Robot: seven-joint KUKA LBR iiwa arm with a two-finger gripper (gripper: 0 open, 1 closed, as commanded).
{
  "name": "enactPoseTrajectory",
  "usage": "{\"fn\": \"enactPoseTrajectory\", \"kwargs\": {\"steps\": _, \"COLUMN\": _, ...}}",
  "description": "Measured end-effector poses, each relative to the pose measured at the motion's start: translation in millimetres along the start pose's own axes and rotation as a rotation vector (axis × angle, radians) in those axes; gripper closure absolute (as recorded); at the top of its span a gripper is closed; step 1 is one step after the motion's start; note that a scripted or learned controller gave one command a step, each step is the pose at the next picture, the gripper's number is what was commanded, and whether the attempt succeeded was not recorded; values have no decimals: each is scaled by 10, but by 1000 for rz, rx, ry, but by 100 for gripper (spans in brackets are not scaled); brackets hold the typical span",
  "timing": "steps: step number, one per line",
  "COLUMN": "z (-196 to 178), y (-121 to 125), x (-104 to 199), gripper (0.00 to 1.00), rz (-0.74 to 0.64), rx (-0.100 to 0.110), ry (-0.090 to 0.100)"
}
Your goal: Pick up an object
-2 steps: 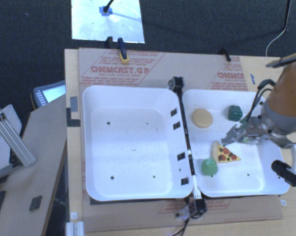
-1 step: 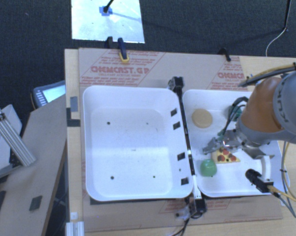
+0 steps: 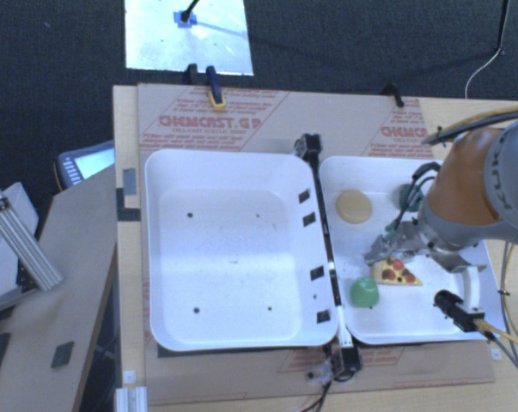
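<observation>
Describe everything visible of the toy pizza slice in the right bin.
The pizza slice is a small flat wedge, yellow with red round spots like toppings, plastic-looking. It lies flat on the floor of the right bin, its tip pointing toward the view's right. The gripper sits right at its upper-left edge, partly covering it. The green ball lies just beside its lower left, apart.

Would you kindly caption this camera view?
Gripper reaching over pizza slice in right bin, beside ball and cookie.

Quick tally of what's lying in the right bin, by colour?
Tan round disc: 1
Green ball: 1
Yellow pizza slice with red spots: 1
Dark green thing, partly hidden by the arm: 1
Total: 4
</observation>
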State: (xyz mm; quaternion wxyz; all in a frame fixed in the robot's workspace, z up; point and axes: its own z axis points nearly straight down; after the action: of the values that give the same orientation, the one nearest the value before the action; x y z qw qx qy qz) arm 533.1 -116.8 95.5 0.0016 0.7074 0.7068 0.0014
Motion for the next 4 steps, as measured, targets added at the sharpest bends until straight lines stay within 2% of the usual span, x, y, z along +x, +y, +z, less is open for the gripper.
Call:
{"fn": "enactPoseTrajectory", "kwargs": {"steps": 1, "z": -943, "y": 220, "x": 758, "gripper": 100, "rz": -12, "rx": -6, "ry": 2}}
{"fn": "enactPoseTrajectory", "kwargs": {"steps": 2, "z": -1858, "y": 361, "x": 1373, "gripper": 100, "rz": -13, "rx": -8, "ry": 4}}
{"fn": "enactPoseTrajectory", "kwargs": {"steps": 3, "z": -3032, "y": 54, "x": 2024, "gripper": 100, "rz": -14, "rx": -10, "ry": 6}}
{"fn": "enactPoseTrajectory", "kwargs": {"steps": 4, "z": -3383, "y": -466, "x": 2349, "gripper": 100, "rz": -11, "rx": -2, "ry": 4}}
